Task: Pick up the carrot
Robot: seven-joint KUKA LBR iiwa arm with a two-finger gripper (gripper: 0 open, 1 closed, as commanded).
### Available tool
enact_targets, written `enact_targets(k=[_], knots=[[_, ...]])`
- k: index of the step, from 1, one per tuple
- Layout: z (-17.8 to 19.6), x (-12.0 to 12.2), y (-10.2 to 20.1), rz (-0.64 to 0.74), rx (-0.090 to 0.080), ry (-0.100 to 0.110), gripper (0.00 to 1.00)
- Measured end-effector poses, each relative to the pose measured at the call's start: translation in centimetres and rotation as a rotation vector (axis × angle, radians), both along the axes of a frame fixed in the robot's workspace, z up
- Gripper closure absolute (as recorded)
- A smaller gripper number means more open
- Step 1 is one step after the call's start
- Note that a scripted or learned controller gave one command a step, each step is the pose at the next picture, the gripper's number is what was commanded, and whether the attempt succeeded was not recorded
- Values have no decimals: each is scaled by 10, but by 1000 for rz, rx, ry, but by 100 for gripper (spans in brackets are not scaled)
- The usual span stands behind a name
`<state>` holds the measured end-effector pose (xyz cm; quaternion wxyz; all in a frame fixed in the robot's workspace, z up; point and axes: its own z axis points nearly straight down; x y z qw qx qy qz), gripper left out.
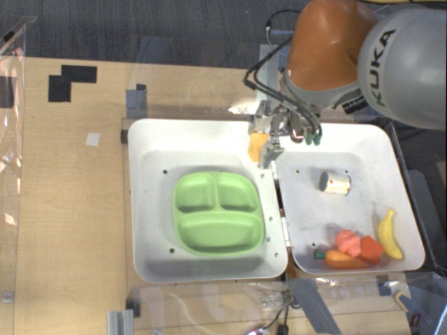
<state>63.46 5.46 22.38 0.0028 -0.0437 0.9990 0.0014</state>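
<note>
Currently, the gripper (271, 145) is positioned over the far end of the divide between the two bins, closed on a yellow-orange piece (259, 146). The carrot (340, 259) is found at the near edge of the right bin (363, 142), touching a red item (348, 243), with a banana (390, 234) nearby. A green tray (218, 211) is held in the left bin (150, 187).
</note>
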Motion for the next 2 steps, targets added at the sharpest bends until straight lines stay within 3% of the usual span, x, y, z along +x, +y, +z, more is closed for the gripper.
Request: enact_targets(k=[1,2], knots=[[-25,36,-27,-223,1,-1,100],[-3,30,16,-25,0,-1,100]])
